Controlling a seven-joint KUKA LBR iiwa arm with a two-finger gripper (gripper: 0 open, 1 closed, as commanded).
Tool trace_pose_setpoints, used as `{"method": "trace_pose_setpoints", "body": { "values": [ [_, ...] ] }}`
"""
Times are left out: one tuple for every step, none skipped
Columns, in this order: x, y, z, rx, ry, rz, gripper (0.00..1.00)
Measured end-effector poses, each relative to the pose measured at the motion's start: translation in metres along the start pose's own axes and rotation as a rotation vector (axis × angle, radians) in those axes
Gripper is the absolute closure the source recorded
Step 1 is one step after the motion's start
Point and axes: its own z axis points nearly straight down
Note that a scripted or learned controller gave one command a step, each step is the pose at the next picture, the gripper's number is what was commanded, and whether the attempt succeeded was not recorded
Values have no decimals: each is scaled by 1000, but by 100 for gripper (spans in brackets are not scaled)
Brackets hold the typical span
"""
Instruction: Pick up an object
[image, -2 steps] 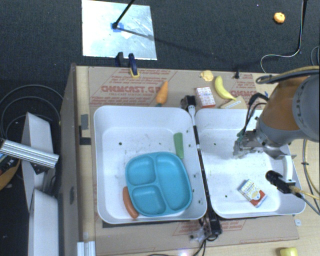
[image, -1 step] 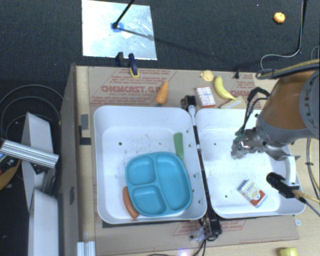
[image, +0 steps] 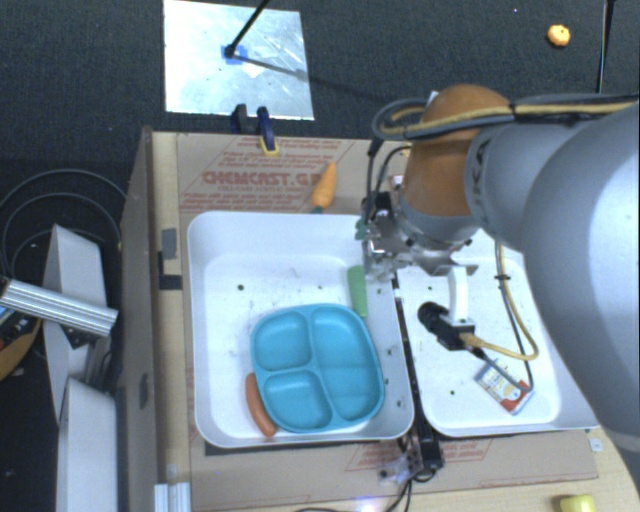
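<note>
My two-finger claw (image: 382, 262) hangs over the green rectangular block (image: 357, 291) in the left shallow white bin (image: 215, 300); I cannot tell its state. The cardboard sheet (image: 240, 160) reads "CHEMCAST".

The blue divided plate (image: 318, 368) sat flat in the near part of the left bin (image: 225, 300), three compartments facing up. An orange hot dog (image: 259, 404) lay right along its near-left edge, touching or almost. A small green block (image: 357, 290) stood just past the plate's far-right corner by the bin wall. Over in the right bin (image: 560, 400), a little red and white packet (image: 503, 388) lay flat.
</note>
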Motion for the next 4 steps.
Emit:
{"method": "trace_pose_setpoints", "body": {
  "values": [
    [-130, -27, -1, 6, -13, 28, 100],
    [-54, -10, 0, 3, -4, 7, 100],
    [11, -14, 0, 4, -4, 7, 100],
    [67, 0, -52, -1, -3, 7, 100]
  ]
}}
